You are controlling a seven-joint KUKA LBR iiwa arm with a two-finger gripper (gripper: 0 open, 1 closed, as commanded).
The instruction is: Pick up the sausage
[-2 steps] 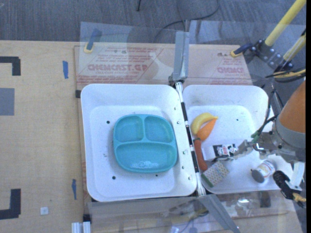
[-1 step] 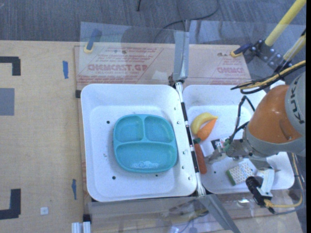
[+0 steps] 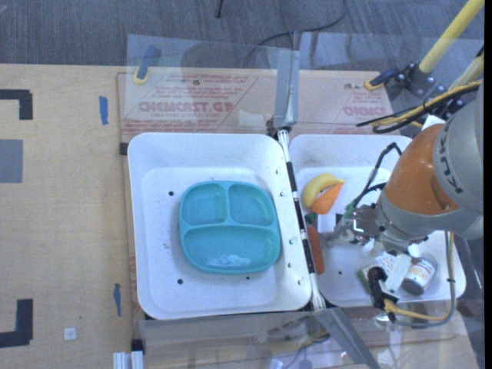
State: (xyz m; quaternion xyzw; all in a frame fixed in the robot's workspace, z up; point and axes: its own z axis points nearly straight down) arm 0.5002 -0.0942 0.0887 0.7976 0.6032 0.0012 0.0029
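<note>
The sausage (image 3: 314,250) is a slim reddish-orange stick lying lengthwise against the left wall of the right bin (image 3: 346,294), with a small green bit at its far end. My gripper (image 3: 343,234) hangs low over the right bin, just right of the sausage's middle, and its grey tip points toward the sausage. Nothing shows between the gripper and the sausage. The arm's orange band (image 3: 415,184) and grey wrist cover much of the bin's right half.
A yellow banana (image 3: 320,184) with an orange piece (image 3: 328,199) beside it lies in the right bin, behind the sausage. A small white bottle (image 3: 419,274) sits near its front right. A teal divided plate (image 3: 229,227) rests in the left bin (image 3: 154,206).
</note>
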